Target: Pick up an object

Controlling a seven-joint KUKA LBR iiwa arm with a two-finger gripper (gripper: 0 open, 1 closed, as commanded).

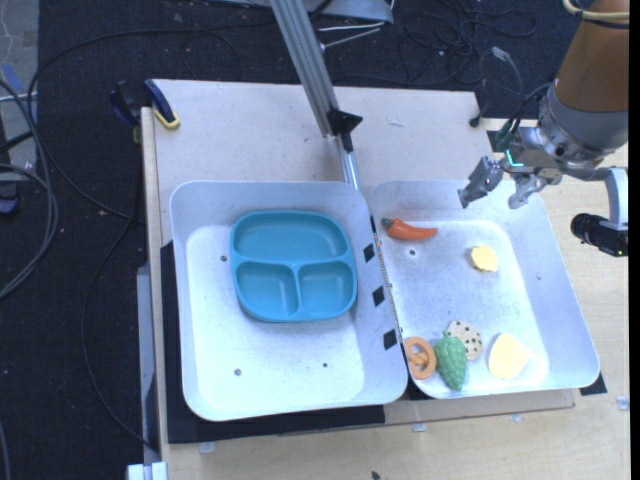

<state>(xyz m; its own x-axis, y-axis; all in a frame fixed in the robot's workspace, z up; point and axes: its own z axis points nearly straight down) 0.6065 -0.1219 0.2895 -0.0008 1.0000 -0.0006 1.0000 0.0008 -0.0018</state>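
My gripper hangs over the far edge of the right bin, open, with nothing between its fingers. In that bin an orange carrot-like piece lies at the far left, to the left of and below the gripper. A small yellow piece sits near the middle, nearly straight below the gripper. Along the near side lie an orange pretzel ring, a green bumpy piece, a spotted cookie and a pale yellow wedge.
The left bin bears a blue sectioned tray. A slanted metal pole reaches down to the seam between the bins. Black clips line that seam. Cables run across the dark floor behind the bench.
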